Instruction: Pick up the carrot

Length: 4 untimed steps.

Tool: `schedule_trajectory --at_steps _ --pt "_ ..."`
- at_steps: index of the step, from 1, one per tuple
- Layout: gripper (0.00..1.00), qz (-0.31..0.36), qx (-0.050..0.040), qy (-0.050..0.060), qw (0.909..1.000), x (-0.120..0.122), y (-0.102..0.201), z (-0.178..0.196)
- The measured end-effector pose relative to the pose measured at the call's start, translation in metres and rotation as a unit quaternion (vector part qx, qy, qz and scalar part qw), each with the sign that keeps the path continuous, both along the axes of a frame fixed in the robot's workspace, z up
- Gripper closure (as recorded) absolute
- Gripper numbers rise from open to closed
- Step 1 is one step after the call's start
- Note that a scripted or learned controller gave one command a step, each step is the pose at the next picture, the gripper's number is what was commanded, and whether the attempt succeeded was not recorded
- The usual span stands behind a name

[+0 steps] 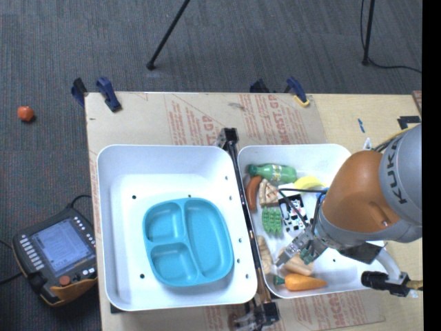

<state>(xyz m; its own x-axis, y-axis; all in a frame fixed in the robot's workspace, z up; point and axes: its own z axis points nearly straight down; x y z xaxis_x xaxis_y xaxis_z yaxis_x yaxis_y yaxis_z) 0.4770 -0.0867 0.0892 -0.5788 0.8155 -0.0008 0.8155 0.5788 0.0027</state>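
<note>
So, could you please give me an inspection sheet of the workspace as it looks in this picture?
Surface: board-topped bench bearing two white bins; left bin holds a blue divided plate.
Job's things: carrot lies near the front wall of the right bin, not between the fingers.
Clutter: green bottle, yellow piece, green ridged toy, a sausage-like piece and other toy food in the right bin.
Grippers: gripper low in the right bin, just above the carrot; finger state unclear.
Cables: dark cable by the teach pendant.
Surroundings: blue clamps on the bench's back edge, stand legs, small orange object on carpet.
</note>
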Motion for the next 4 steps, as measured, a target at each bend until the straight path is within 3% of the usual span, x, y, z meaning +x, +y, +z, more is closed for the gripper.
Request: schedule_trajectory --at_steps 1,2,3,4 --pt "1.0 -0.002 0.0006 0.0 1.0 0.0 -0.0002 0.0095" --pt "1.0 -0.168 -0.0001 -0.001 0.9858 0.0002 -0.0039 0.0002" --pt "1.0 -0.112 -0.0006 -0.001 0.9937 0.0003 -0.0015 -0.0001" --pt "1.0 -0.103 -0.0007 -0.001 0.9947 0.0003 -0.001 -0.0001"
